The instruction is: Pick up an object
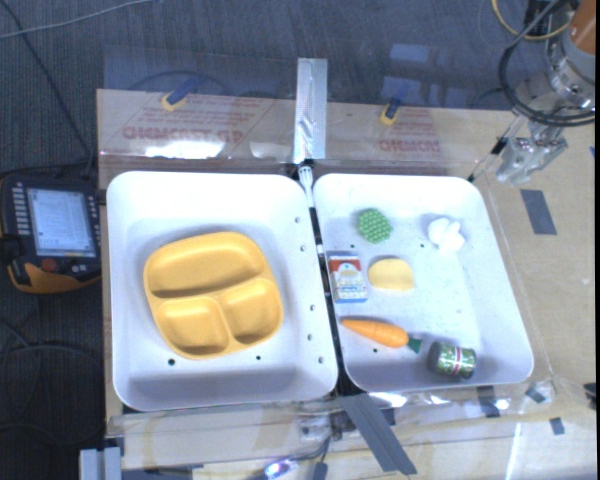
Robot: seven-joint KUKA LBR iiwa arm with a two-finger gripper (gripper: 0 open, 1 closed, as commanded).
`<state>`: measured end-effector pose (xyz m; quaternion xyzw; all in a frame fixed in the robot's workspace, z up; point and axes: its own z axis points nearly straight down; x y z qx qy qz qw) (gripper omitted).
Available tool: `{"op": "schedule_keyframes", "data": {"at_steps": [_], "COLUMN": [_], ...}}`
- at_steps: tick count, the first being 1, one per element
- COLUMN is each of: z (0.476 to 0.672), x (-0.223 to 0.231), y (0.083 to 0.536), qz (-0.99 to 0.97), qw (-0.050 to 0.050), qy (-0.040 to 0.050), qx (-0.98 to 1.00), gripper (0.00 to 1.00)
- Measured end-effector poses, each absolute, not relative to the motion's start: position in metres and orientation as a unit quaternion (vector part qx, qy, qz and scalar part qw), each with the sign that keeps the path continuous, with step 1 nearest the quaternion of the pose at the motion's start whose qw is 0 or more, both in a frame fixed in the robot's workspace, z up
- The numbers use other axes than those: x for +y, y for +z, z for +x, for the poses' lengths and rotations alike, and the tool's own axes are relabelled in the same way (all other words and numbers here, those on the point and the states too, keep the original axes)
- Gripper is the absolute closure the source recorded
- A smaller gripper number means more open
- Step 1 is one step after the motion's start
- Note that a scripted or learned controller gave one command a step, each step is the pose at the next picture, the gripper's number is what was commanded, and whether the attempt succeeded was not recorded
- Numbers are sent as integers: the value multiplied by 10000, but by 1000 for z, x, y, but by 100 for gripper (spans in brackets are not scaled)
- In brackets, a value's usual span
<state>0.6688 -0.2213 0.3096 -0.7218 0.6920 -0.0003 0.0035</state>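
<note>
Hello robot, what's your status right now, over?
Gripper outside right bin, holding nothing. Carrot, can untouched. Path clear.

Single fixed camera above the bench, angled down, both white bins (pixel 120 268) in frame

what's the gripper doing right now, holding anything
Gripper: above the bench past the right bin's far right corner, nothing visibly in it; open or closed cannot be told.
</note>
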Motion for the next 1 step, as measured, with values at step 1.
{"op": "schedule_keyframes", "data": {"at_steps": [1], "z": [670], "x": [-218], "y": [293], "qz": [-8038], "qw": [26], "qy": [9], "qx": [5949], "gripper": [100]}}
